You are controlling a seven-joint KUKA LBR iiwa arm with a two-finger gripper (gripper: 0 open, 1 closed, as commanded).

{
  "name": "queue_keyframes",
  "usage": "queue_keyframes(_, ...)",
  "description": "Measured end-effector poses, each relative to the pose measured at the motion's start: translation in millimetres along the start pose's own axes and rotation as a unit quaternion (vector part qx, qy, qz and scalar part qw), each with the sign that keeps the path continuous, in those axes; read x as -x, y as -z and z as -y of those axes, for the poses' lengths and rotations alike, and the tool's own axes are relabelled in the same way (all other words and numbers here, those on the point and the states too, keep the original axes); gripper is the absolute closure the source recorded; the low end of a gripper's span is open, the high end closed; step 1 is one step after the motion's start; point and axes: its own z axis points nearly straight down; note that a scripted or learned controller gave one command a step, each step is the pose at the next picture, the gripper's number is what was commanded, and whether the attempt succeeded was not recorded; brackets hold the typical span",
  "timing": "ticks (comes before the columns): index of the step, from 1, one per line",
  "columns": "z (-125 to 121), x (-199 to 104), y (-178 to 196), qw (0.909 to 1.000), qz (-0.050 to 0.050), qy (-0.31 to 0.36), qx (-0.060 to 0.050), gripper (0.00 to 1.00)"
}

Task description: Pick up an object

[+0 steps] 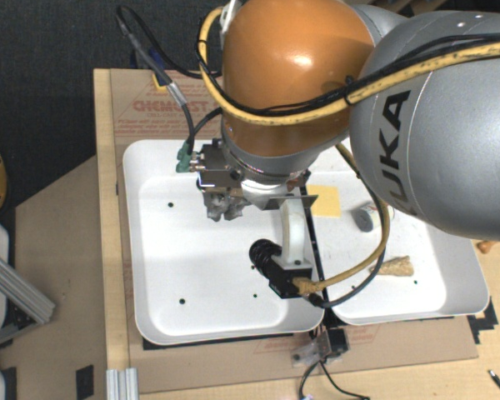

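Hanging over the left bin (150,248), the hand (223,208), grip unreadable, sits left of the yellow card (325,200).

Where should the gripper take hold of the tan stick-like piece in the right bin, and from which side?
Grip the tan piece across its narrow middle, coming straight down from above. It seems to lie flat on the right bin floor, long axis roughly left-right, with bare floor on both long sides.

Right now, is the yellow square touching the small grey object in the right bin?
Apart. The camera view shows bare white bin floor between the yellow square and the small grey object, which lies to its lower right.
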Motion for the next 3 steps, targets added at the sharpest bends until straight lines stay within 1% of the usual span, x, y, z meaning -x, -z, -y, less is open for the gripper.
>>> queue_keyframes(1,-1.7,-0.4,42.1,0.9999,-0.005,0.001,0.011,1.0)
queue_keyframes(2,1.0,1.2,194.5,0.9998,-0.009,0.002,0.018,1.0)
queue_keyframes(3,0.1,0.0,17.8,1.0,0.0,0.0,0.0,1.0)
